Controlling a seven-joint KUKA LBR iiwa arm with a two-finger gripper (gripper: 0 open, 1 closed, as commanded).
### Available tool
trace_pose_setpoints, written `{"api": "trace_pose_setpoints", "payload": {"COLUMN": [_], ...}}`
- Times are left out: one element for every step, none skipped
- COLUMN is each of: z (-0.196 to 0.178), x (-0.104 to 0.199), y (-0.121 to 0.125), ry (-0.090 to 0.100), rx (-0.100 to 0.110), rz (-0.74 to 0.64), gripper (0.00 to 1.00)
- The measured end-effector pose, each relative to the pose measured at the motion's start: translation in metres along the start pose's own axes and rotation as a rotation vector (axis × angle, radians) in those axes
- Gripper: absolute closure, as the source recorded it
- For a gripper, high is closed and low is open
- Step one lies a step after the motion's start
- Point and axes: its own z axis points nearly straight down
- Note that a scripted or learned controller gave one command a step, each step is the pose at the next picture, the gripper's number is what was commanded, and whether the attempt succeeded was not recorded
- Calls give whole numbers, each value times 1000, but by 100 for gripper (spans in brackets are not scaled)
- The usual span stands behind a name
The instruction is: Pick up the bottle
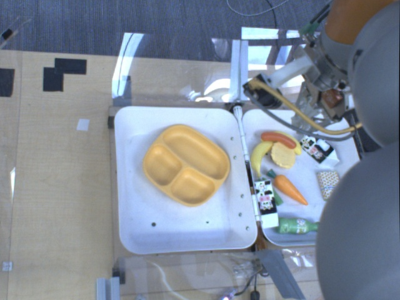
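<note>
The slim green plastic bottle [297, 225] lies flat at the right bin's [310, 238] near edge, beside a smooth tapered carrot [291, 190]. The tool [320, 99] hangs over the far edge; its state I cannot tell.

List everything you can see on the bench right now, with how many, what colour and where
Bins: two, white, side by side.
Divided plate: one, yellow, middle of left bin.
Bottle: one, green, lying at near edge of right bin.
Carrot: one, orange, right bin, above the bottle.
Banana: one, yellow, right bin near the divider.
Sausage: one, red, right bin's far part.
Cow-print cartons: two, black and white, one by the divider, another farther right.
Arm: one, grey with orange band, over right bin.
</note>
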Motion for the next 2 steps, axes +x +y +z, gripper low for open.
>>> {"api": "trace_pose_setpoints", "payload": {"z": [-1,-10], "x": [83,85], "y": [-49,-48], "ry": [4,3], "rx": [1,-2], "rz": [160,158], "gripper": [100,100]}}
